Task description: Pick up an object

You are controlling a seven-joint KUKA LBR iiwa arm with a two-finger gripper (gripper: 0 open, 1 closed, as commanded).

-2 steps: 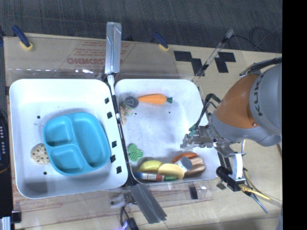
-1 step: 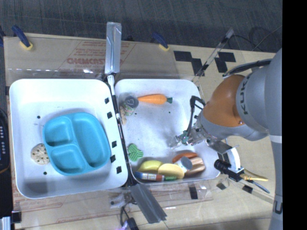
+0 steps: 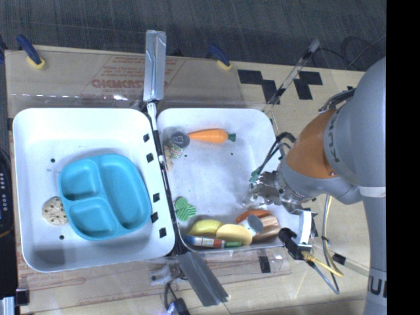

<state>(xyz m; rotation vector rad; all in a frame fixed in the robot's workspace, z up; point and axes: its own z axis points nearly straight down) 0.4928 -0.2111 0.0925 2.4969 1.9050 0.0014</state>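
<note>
My gripper (image 3: 260,190) hangs over the right side of the right bin (image 3: 216,176), just above a cluster of objects along its front wall. That cluster holds two yellow fruit-like pieces (image 3: 220,231), a brown and red item with a grey cap (image 3: 260,222), and a red and green marker (image 3: 210,243). A green toy (image 3: 185,209) lies to their left. An orange carrot (image 3: 210,136) rests near the bin's back, next to a small grey round object (image 3: 178,138).
The left bin (image 3: 33,149) holds a blue divided plate (image 3: 105,195) and a cookie (image 3: 55,210) at its left. A metal divider post (image 3: 155,64) stands between the bins at the back. Cables run beside the arm at the right.
</note>
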